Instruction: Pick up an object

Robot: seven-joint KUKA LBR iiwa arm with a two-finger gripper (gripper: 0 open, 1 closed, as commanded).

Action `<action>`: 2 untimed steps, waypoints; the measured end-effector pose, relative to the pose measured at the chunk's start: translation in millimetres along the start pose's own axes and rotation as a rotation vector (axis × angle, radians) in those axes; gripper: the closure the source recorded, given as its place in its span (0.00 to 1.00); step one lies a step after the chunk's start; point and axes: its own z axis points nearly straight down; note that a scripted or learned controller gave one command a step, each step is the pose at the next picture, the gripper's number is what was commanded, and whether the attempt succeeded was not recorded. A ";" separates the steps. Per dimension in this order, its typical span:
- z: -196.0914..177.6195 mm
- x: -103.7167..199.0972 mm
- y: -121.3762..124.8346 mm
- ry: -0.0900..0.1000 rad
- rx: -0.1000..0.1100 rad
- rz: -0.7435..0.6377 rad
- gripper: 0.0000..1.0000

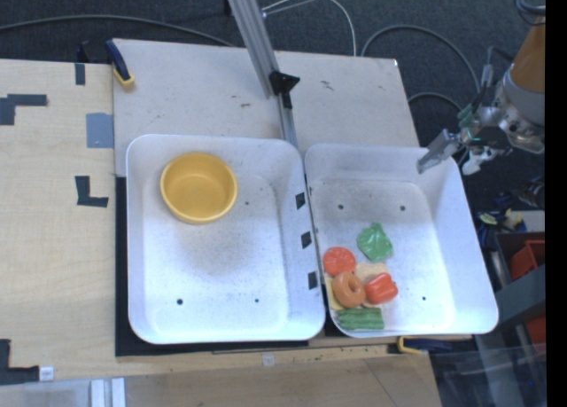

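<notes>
Several toy foods cluster at the front of the right bin [434, 246]: a green leafy piece [375, 242], a red tomato [338, 261], an orange ring [347, 289], a red pepper [382, 288] and a flat green piece [361, 317] against the front wall. My gripper [452, 159] hangs over the bin's back right corner, well away from the foods. It is open, with nothing between its two fingers. The grey arm with its orange band [534, 59] comes in from the right edge.
A yellow bowl [198, 186] sits at the back left of the left bin [221, 290]. A slanted metal pole [252, 24] comes down to the bins' shared back edge. Cables lie on the dark floor behind the bench.
</notes>
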 end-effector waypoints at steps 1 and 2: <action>0.0 0.0 0.0 0.000 0.000 0.000 0.00; 53.3 9.3 -6.9 0.001 0.006 0.001 0.00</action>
